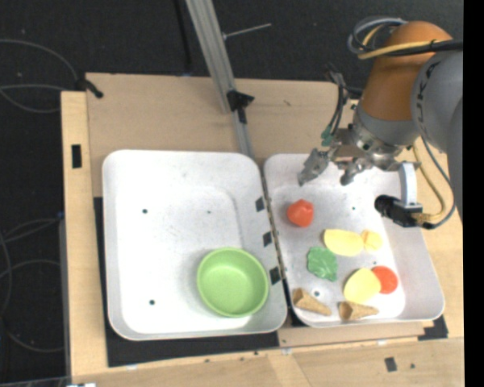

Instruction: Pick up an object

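Dark floor and loose cables framed the wooden bench (169,111) as I watched. My gripper (329,170) hung with its jaws spread and nothing between them, over the far end of the right bin (431,285). By my reckoning the pick had not begun. Nearest below lay a red ball (300,213); further on sat a yellow piece (342,242), a green lump (322,263), a yellow-and-red piece (370,283) and two brown wedges (310,301). The left bin (157,208) held a green bowl (232,281).
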